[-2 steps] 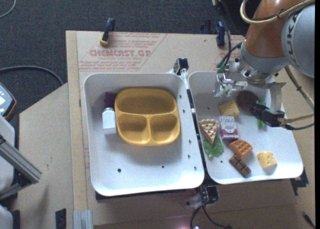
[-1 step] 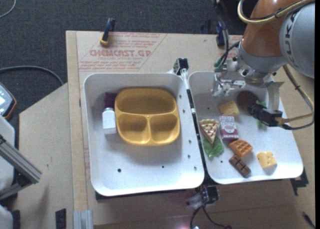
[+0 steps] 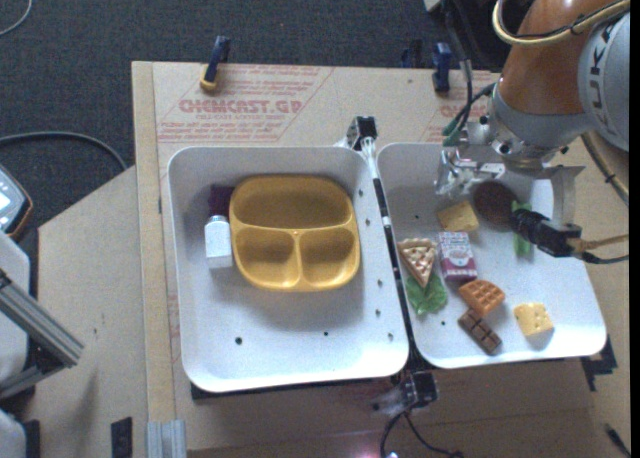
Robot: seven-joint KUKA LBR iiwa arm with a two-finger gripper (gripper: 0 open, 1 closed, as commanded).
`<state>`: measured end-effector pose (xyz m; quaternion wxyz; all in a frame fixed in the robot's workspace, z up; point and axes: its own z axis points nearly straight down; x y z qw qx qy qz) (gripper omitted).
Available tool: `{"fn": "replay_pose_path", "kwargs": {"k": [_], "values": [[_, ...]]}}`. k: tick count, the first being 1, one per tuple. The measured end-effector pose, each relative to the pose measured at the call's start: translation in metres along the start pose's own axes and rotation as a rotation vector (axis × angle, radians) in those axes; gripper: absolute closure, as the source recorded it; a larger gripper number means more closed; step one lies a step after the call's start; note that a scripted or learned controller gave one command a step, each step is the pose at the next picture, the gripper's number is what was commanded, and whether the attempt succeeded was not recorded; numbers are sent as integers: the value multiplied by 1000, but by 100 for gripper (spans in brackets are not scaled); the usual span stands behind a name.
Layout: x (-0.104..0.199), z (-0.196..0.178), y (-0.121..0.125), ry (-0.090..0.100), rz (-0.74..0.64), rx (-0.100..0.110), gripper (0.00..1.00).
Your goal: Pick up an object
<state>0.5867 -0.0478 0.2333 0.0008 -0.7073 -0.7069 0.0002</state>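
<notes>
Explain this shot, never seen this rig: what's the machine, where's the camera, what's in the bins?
One fixed camera looks down at a slant on a bench with two shallow white bins. The grey and orange arm reaching in from the right is a KUKA robot; its claw hangs over the right bin, near a brown round piece. That bin also has toy food: a pizza slice, waffle, chocolate bar, cheese wedge, a small carton. The left bin has a yellow divided tray and a small white bottle. I can't tell whether anything is gripped.
</notes>
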Motion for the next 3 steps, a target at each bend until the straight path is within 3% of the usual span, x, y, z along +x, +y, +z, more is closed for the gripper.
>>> {"fn": "replay_pose_path", "kwargs": {"k": [1,3], "values": [[4,18,3,0,-1,3,100],[2,-2,7,-1,-2,-5,100]]}}
